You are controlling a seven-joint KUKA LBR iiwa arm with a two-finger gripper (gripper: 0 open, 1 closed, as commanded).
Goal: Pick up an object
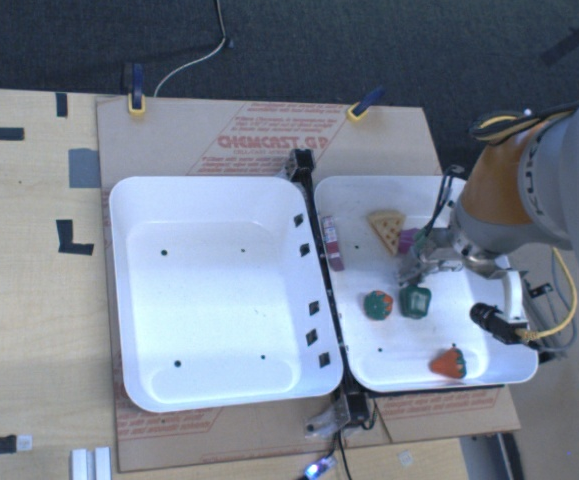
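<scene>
My gripper [415, 271] hangs low over the middle of the right bin [489, 376], reaching in from the right. Just below it, touching or nearly touching, lies a small dark green object [415, 302]. A green ball with a red patch [377, 306] sits just to the left of that. A yellow cheese wedge [387, 230] lies up and left of the gripper. A red and orange strawberry-like piece [448, 364] rests near the bin's front rim. A pink and purple stick-shaped object [330, 244] lies along the bin's left wall.
The left bin [129, 268] stands beside the right one, joined by a black divider with clips [314, 268]. The arm's orange band [494, 183] and a black cable fitting [496, 322] hang over the right bin's right side. Cardboard [259, 138] underlies both bins.
</scene>
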